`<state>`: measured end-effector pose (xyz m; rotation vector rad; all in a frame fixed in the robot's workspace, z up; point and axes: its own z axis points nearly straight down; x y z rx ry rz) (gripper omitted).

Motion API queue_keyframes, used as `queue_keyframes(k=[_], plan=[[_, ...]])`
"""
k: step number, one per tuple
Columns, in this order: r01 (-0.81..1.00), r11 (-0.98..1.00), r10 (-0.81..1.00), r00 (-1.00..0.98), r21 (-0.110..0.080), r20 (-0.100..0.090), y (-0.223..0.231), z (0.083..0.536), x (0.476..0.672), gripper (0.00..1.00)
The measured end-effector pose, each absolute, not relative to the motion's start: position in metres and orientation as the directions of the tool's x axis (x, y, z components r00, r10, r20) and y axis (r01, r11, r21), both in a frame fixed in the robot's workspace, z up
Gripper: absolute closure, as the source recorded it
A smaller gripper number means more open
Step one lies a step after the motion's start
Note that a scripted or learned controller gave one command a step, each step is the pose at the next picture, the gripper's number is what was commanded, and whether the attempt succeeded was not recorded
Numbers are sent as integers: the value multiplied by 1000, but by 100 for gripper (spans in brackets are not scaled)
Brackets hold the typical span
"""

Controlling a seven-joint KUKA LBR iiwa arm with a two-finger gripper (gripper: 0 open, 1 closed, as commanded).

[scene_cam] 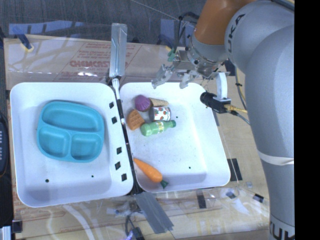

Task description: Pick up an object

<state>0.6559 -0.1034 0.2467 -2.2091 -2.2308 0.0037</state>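
Observation:
My gripper (171, 80) hangs above the far edge of the right bin (200, 149), its two fingers spread apart with nothing between them. Below and to the left of it, in the bin's far left part, lies a cluster of toys: a purple piece (142, 103), a small can with a red and white label (160, 113), an orange waffle-like piece (135, 119) and a green bottle (157, 128) on its side. An orange carrot (148, 171) lies near the bin's front left corner.
The left bin (25, 149) holds a blue divided plate (71, 131). A grey divider with black clips (120, 134) runs between the two bins. The arm's grey body takes up the right side of the view.

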Motion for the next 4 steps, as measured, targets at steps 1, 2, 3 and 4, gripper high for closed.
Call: queue_keyframes(k=[1, 2, 3, 4], plan=[[996, 84, 996, -84, 0, 0, -135, 93, 641, 0], [996, 89, 996, -89, 0, -2, -135, 103, 642, 100], [994, 110, 994, -110, 9, 1, -41, 197, 640, 100], [999, 49, 999, -49, 8, -1, -45, 286, 621, 100]])
